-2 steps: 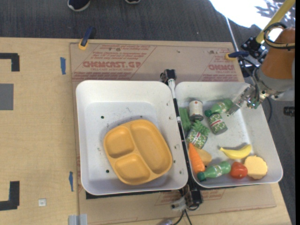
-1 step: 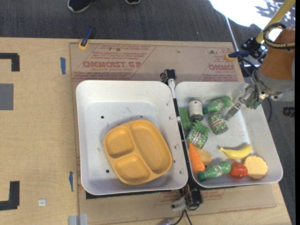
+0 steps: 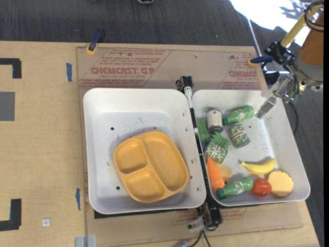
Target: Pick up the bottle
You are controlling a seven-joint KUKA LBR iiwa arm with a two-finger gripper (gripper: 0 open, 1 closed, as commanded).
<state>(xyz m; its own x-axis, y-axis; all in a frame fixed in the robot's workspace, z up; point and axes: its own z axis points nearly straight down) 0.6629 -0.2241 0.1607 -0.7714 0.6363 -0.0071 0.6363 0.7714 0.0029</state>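
- We can read "CHEMCAST GP" in red print on the brown sheet [image 3: 123,68] under both bins.
- Landmark for us is the right bin [image 3: 288,138], smooth white plastic with rounded corners.
- Two green bottles inside it: one bottle [image 3: 239,114] near its far wall, label unreadable, another bottle [image 3: 236,187] by its near wall.
- The gripper [image 3: 267,107] hangs over the bin's far right part, just beside the far bottle; we can't tell how its tips stand.
- Left of that bin, a yellow three-compartment tray [image 3: 150,165] sits in the left bin [image 3: 97,138].
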